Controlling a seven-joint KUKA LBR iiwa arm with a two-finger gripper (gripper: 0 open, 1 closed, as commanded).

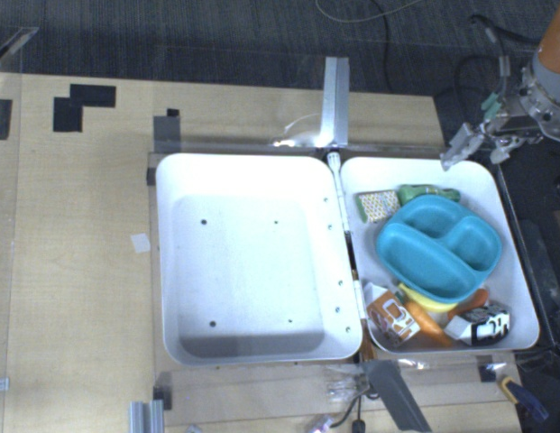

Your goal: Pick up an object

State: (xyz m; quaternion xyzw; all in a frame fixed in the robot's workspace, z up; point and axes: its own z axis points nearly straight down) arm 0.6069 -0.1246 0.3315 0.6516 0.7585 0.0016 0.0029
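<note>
Right bin crowded, hand waiting empty above its far edge.

Nearest lie a brown packet (392,318) and black-white item (485,326); the blue divided dish (439,246) covers most of the right bin (512,242), so edges offer easier picks. The hand (475,144) hangs released, grasping nothing.

Blue divided tray (439,246), green-patterned packet (377,206), white bins (245,260), orange-and-brown carton (394,318)

1. The arm (552,61) is cut off by the frame's right edge.
2. The blue divided plate (439,245) hides most of the green item (427,192), yellow item (424,299) and orange item (442,318) beneath it.
</note>
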